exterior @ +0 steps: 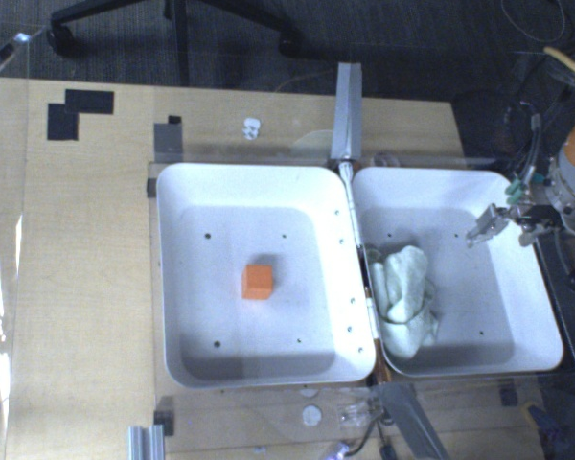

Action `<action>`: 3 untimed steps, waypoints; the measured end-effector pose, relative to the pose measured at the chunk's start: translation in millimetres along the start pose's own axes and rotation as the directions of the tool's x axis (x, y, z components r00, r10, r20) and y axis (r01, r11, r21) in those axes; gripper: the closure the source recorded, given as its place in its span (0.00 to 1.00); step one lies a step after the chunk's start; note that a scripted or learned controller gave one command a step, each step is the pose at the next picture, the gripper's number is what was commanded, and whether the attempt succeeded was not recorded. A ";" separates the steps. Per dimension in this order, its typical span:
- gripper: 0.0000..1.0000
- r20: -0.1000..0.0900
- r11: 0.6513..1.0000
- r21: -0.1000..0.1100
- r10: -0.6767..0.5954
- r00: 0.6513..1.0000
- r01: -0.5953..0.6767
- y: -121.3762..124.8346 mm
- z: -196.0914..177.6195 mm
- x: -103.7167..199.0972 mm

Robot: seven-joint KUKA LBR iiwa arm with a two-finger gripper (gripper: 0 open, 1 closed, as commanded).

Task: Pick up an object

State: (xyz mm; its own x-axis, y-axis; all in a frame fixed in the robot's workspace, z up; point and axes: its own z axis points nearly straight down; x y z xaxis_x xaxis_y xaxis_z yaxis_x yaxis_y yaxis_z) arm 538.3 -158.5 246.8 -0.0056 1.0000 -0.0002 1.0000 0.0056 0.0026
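Wooden bench (86, 257), two white bins. Orange cube (258, 282) sits mid left bin (187, 199); pale cloth (402, 295) lies against right bin's (527, 343) left wall. Gripper (494, 223) hangs over the right bin's right side, grasping nothing; spread I can't tell. Approach stage, I judge: next I pick a target, then descend.

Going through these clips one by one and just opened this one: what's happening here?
A robot arm reaches in from the right, its gripper above the right bin near its far right side, with nothing seen between its fingers. A crumpled white cloth lies against that bin's left wall. A small orange block sits alone in the left bin. Nothing is picked up yet.
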 end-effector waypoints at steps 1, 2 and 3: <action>0.00 0.002 0.994 -0.003 -0.114 0.994 0.114 41.4 -28.0 -37.5; 0.00 0.004 0.972 -0.008 -0.236 0.972 0.236 71.0 148.2 -46.0; 1.00 0.007 0.971 -0.014 -0.238 0.971 0.238 73.5 135.8 -45.3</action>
State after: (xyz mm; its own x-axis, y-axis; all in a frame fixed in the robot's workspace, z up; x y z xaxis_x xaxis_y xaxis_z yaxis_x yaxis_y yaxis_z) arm 612.4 -203.4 111.3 -0.2437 0.9698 -0.0079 0.9697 0.2438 0.0169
